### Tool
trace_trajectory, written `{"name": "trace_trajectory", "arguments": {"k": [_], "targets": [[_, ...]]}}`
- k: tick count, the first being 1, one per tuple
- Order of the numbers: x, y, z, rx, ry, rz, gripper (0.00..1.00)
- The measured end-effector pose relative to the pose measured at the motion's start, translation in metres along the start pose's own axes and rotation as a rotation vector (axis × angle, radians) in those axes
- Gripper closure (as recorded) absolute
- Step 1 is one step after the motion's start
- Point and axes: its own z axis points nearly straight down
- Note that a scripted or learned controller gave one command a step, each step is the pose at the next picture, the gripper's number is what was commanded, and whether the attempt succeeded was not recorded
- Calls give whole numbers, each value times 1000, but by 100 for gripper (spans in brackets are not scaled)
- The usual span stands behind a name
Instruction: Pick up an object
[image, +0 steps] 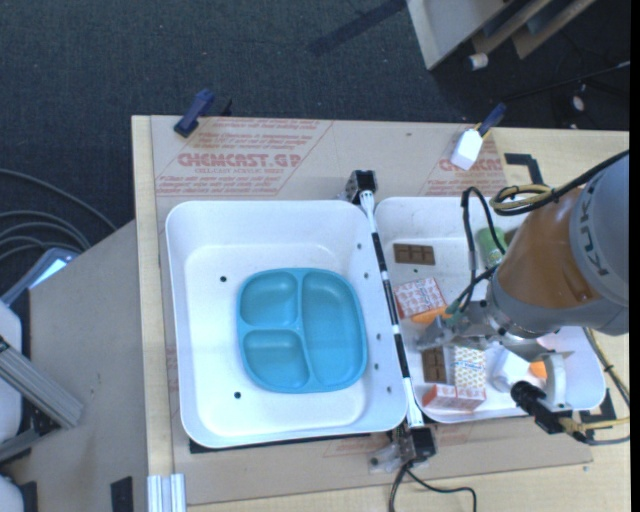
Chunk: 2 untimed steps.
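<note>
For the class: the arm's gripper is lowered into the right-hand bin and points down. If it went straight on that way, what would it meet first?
Probably the small packets lying below the gripper in the right bin: the brown bar or the red-and-white packet beside it. Depth is unclear from this slanted view, so which one comes first cannot be told.

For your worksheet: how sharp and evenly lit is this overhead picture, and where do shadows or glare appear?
Camera view: lighting is soft and even; the blue divided plate is sharp, with mild sheen. The left bin shows faint shadows along its inner walls. The arm looks slightly soft and shades the right bin.
</note>
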Motion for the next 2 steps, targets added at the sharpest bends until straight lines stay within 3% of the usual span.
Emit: {"name": "trace_trajectory", "arguments": {"k": [1,2], "targets": [[3,24,0,-3,-2,-1,0],[-5,-17,0,1,0,0,0]]}}
